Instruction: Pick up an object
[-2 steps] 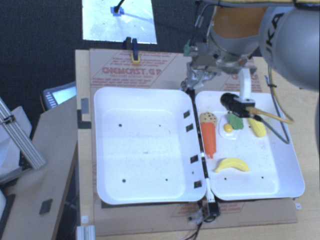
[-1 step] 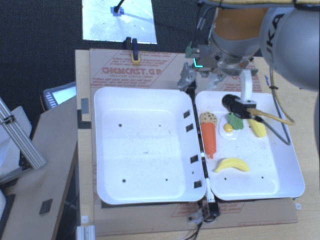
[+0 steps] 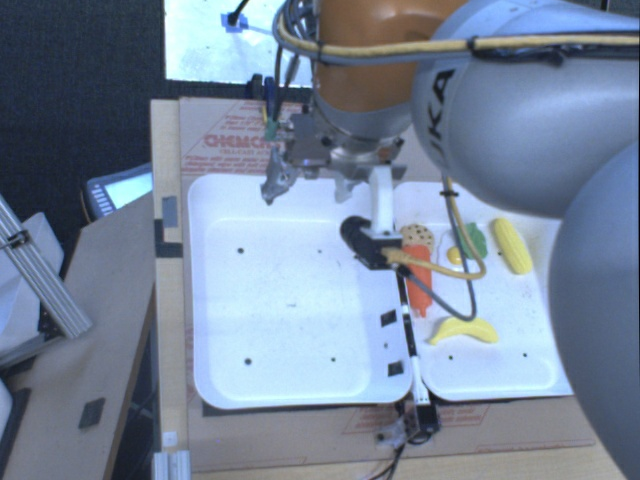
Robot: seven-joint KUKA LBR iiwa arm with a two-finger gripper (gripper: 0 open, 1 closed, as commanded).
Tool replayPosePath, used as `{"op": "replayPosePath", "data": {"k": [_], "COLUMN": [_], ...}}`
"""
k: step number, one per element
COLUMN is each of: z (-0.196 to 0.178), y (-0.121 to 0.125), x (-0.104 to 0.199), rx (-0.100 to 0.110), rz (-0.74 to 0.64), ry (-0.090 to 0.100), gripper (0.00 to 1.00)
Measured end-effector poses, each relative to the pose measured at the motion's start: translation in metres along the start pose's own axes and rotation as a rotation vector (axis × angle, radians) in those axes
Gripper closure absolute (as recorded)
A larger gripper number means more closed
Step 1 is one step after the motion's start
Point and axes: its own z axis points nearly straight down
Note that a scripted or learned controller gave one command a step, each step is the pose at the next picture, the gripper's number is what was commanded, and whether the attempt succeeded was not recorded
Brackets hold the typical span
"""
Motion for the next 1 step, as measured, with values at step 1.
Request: {"op": "replayPosePath", "data": {"k": [1], "z": [0.1913], "y": [-0.0167], "x": [0.0038], "rx": [0.012], "rz": [0.012], "ry": [-0.006], "gripper": [0.0]}}
